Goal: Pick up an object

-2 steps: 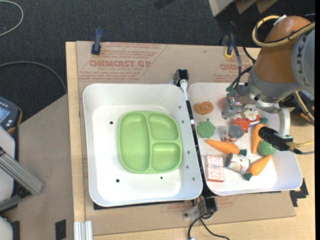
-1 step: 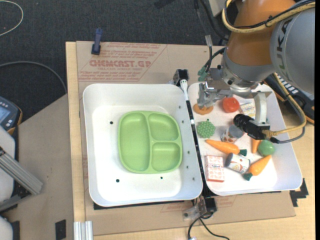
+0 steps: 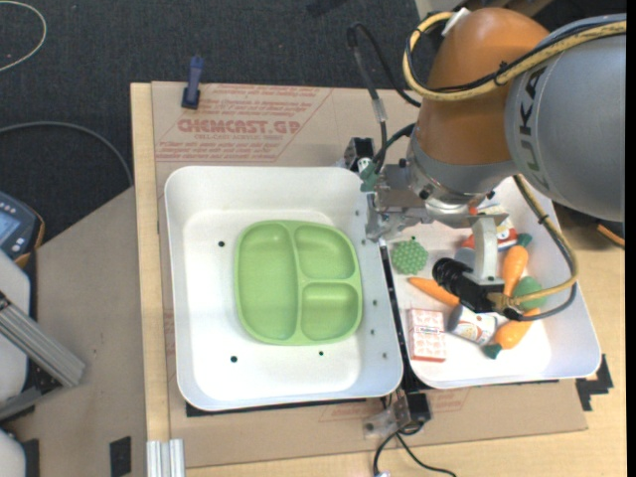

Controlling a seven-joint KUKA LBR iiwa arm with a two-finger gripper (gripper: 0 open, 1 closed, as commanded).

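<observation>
The right bin [image 3: 556,361] holds a heap of small toys. A green knobbly ball [image 3: 408,257] lies at its left side, with an orange carrot [image 3: 431,289] just below it. A red and white box [image 3: 428,333] lies near the front. Two more orange carrot-like pieces [image 3: 514,266] [image 3: 512,334] lie further right. My gripper [image 3: 384,227] hangs under the big grey and orange arm, over the wall between the two bins, just up and left of the green ball. Nothing shows between its fingers.
In the left bin [image 3: 189,266] lies a green divided plate [image 3: 298,281]. Both bins stand on a cardboard sheet [image 3: 248,117], which carries a small blue clip [image 3: 192,82] at its far edge. The arm's bulk covers the right bin's far half.
</observation>
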